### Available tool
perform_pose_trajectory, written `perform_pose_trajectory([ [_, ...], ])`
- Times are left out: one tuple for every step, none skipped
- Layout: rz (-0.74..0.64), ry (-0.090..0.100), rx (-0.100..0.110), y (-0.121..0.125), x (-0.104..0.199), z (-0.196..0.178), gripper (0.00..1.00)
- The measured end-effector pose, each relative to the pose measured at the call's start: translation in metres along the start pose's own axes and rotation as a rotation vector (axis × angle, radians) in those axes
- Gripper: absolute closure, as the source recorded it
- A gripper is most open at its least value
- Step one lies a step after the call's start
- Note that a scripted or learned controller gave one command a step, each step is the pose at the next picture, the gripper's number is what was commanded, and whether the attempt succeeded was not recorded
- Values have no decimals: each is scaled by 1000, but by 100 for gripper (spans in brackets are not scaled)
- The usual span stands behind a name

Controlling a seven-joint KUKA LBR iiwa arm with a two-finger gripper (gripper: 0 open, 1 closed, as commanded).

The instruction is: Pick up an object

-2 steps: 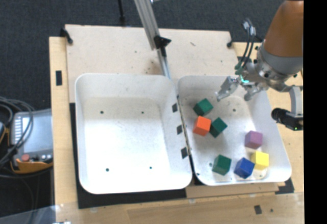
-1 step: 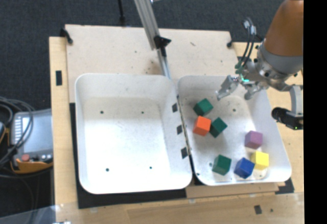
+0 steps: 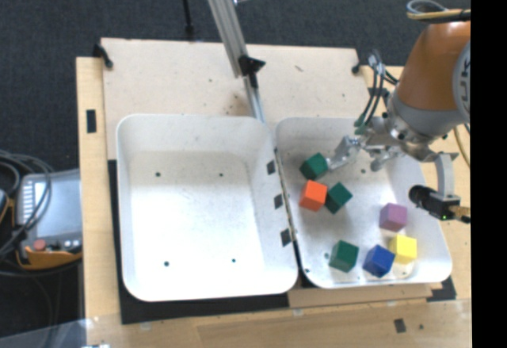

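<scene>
bench: two white bins | green cube tilted, no long axis | jaws beside it, state unclear

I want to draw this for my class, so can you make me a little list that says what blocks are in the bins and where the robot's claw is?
right bin: shallow white bin holding seven blocks
green cube blocks: three, at
orange cube block, between two green ones
purple cube block
yellow cube block
blue cube block, beside the yellow one
left bin: shallow white bin
claw, over the right bin, beside the upper green block
claw holding something: no block seen between its fingers
</scene>
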State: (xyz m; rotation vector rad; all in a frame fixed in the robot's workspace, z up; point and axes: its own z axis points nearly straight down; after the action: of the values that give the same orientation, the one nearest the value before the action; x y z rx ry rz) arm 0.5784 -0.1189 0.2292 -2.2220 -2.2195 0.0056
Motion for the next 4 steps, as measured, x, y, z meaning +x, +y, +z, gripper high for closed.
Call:
perform_pose_trajectory([
  [1,1,1,-10,2,50,0],
  [4,-2,-7,-3,7,94,0],
  [9,-1,-15,-1,6,81,100],
  [-5,1,-10,-5,14,29,100],
])
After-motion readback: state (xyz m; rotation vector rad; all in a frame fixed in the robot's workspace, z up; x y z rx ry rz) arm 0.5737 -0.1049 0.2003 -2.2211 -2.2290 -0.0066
